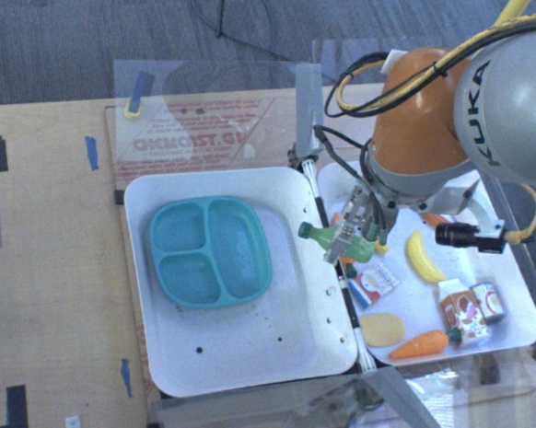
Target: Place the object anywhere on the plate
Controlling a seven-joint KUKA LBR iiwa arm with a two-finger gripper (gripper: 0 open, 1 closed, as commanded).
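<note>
- Camera view looked down at a slant on two shallow white bins set side by side on a wooden bench; the left bin (234, 368) held a plate and the right bin (522, 327) held a scatter of toy food.
- A teal plate (211, 252) with three compartments lay flat in the left bin, toward its upper left part, with bare white floor to its right and below it.
- The arm (481, 99), grey with an orange band, came in from the upper right and reached down over the seam between the two bins.
- The gripper (351, 239) hung over the divider between the bins, tilted down and to the left.
- A green object (318, 235), bottle-like in shape, was pinched between the fingers; its free end stuck out to the left, just past the divider and over the right edge of the left bin.
- The green object was well apart from the plate, with white bin floor between them.
- In the right bin, a yellow banana (424, 257) lay to the right of the gripper.
- A small white card-like packet (377, 281) with red and blue print lay just below the gripper.
- A pale round slice (383, 329) sat near the bin's lower left corner, touching or nearly touching an orange carrot (419, 343) beside it.
- A small carton (461, 313) and a can (488, 300) stood together at the lower right of that bin.
</note>
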